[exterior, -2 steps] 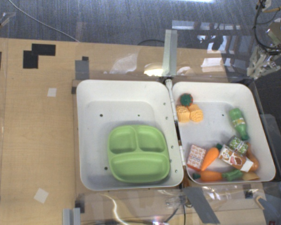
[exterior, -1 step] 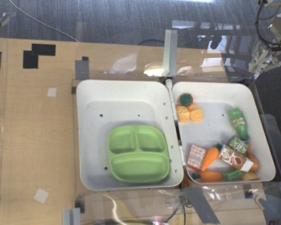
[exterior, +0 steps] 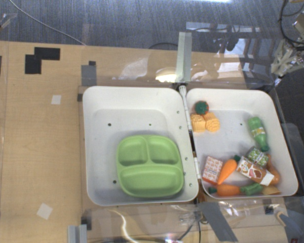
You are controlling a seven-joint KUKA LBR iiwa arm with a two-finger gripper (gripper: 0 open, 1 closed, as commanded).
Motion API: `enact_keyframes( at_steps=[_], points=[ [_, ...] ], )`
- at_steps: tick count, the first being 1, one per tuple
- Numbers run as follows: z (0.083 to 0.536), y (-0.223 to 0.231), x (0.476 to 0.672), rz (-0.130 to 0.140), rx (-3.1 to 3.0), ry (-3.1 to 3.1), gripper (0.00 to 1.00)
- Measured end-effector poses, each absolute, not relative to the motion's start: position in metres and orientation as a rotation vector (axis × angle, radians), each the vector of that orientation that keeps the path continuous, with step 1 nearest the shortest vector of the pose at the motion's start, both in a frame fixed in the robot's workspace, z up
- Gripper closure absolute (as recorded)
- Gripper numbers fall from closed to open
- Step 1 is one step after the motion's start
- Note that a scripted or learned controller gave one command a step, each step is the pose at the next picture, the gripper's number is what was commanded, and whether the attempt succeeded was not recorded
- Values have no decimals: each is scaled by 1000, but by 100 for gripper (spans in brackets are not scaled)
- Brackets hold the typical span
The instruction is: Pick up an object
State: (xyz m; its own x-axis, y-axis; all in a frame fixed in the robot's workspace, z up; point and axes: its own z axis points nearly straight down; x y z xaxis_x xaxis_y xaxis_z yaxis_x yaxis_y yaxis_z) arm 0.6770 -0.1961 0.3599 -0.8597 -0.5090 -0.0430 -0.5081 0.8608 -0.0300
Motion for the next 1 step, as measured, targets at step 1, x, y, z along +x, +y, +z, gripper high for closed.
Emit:
enact_keyframes(
  at_steps=[1],
  points=[
    [375,-195,679,-34,-812,2970,100]
  ],
)
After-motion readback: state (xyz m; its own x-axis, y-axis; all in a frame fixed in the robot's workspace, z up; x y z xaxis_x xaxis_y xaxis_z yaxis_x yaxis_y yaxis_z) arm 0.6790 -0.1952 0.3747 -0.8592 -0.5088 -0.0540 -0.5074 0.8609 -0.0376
